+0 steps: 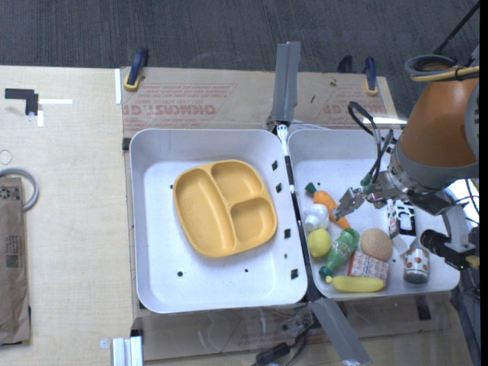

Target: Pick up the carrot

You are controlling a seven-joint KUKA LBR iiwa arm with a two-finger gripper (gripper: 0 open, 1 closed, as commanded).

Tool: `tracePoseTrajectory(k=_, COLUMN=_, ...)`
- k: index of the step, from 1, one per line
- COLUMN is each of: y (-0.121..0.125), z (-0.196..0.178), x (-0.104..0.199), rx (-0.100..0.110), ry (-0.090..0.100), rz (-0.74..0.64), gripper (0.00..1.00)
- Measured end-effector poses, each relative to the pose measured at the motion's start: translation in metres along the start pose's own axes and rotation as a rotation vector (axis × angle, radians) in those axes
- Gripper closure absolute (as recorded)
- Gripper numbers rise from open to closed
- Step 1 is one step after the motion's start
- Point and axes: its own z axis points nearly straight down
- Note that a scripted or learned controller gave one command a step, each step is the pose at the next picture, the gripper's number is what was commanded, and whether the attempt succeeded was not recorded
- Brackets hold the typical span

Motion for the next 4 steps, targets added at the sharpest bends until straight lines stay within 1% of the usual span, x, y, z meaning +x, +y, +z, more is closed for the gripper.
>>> tracePoseTrajectory(k=1, y=0.01, z=-0.033, x=0.032, rx=-0.001, ry=-0.001, rz=-0.175, gripper=0.0)
tracePoseTrajectory(k=2, y=0.007, z=0.064, x=-0.029, rx=0.001, ry=0.001, rz=-0.266, gripper=0.0)
tracePoseTrajectory(k=3, y=0.054, z=0.099, x=-0.036, rx=-0.003, ry=-0.001, rz=-0.466, gripper=0.0)
tracePoseTrajectory(k=4, y=0.054, z=0.099, x=-0.032, rx=-0.003, ry=-0.001, rz=-0.361, gripper=0.0)
